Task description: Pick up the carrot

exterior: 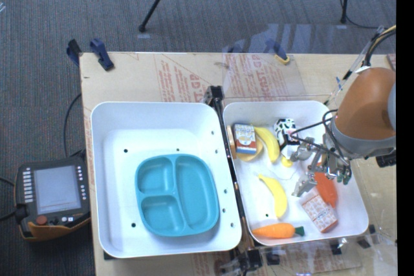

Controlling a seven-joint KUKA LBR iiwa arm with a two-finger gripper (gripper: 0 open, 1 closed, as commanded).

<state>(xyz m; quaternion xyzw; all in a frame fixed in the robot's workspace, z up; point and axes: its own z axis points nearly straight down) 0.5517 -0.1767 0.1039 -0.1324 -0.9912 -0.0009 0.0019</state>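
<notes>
The carrot is orange with a green stub at its right end. It lies flat along the front wall of the right bin. My gripper hangs over the right half of that bin, behind and to the right of the carrot and well apart from it. The orange wrist band and grey arm above it hide part of the bin's right side. A red-orange item lies just under the gripper's right side.
The right bin also holds two bananas, a small carton, a black-and-white toy and a red-and-white box. A teal divided plate sits in the left bin. A pendant lies left of the bench.
</notes>
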